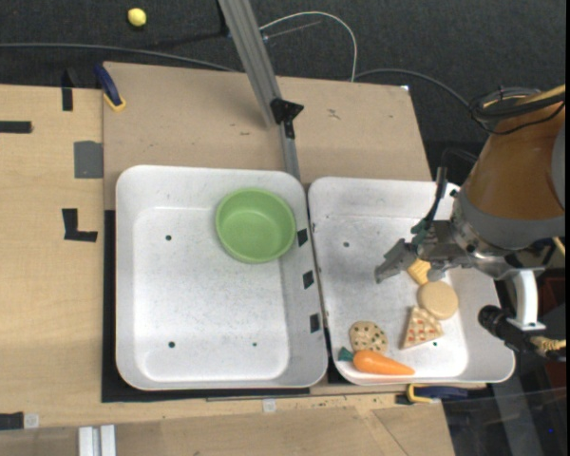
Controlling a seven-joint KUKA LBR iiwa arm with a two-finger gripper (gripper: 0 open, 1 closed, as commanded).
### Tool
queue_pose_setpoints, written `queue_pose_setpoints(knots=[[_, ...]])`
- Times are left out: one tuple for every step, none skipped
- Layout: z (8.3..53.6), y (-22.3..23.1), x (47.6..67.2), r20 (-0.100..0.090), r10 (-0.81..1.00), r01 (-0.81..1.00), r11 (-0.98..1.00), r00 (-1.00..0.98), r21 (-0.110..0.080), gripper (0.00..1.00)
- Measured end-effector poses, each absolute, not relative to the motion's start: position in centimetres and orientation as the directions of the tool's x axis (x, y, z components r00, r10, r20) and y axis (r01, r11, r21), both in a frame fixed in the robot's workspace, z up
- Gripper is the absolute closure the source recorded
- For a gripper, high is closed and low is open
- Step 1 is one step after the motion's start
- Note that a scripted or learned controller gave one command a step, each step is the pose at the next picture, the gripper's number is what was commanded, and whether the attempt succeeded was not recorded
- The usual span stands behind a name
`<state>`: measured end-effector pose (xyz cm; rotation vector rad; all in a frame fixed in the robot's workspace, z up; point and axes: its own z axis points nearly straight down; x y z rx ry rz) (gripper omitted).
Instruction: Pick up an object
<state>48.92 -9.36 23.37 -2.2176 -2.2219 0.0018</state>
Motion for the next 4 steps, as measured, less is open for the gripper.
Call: queue_pose_setpoints(knots=[[23.4,-9.4,48.9,0.001,1.0,1.0,0.002,-0.002,-0.002,0.0],[19.0,-9.1,48.9,0.001,1.0,1.0,0.001,-0.001,-0.007,0.0],[14.5,-9.4,49.2,0.001,1.0,1.0,0.0,0.0,-0.008,0.0],[9.1,-9.3,49.1,0.001,1.0,1.0,0.0,0.0,-0.006,0.0]])
